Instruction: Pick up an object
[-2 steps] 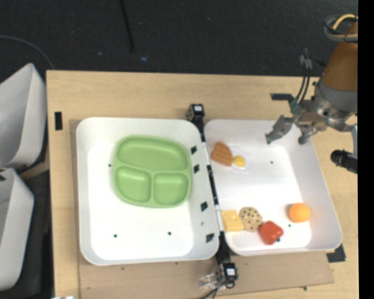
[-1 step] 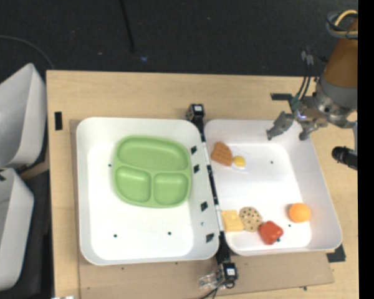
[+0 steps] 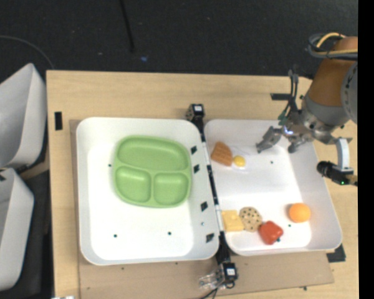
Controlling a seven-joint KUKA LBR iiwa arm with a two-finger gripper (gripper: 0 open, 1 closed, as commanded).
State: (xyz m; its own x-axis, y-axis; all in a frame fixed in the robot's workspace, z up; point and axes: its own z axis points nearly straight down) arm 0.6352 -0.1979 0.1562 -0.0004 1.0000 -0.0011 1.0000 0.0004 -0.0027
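A: How much room is there around the gripper (image 3: 280, 141)?

B: It hangs over the right bin (image 3: 311, 185) near the two o'clock corner, the grey arm (image 3: 327, 95) with its orange band coming in from three o'clock. Its two fingers (image 3: 266, 139) are spread apart with nothing between them. The bin floor below it and toward the centre is bare white, so the middle is open; the rim lies close at twelve and three o'clock.

A: And the objects?

B: An orange-brown wedge (image 3: 221, 154) with a small yellow ball (image 3: 239, 162) touching it sits at ten o'clock in that bin, close to the divider. Along the six o'clock edge: a yellow block (image 3: 232, 220), a chip cookie (image 3: 250, 217) against it, and a red pepper (image 3: 270, 232) just beside. An orange (image 3: 298, 212) sits apart toward four o'clock.

A: Anything in the way?

B: Black clips (image 3: 207, 185) line the divider. The left bin (image 3: 93, 229) holds a green divided plate (image 3: 153, 170).

A: Any writing?

B: None I can read.
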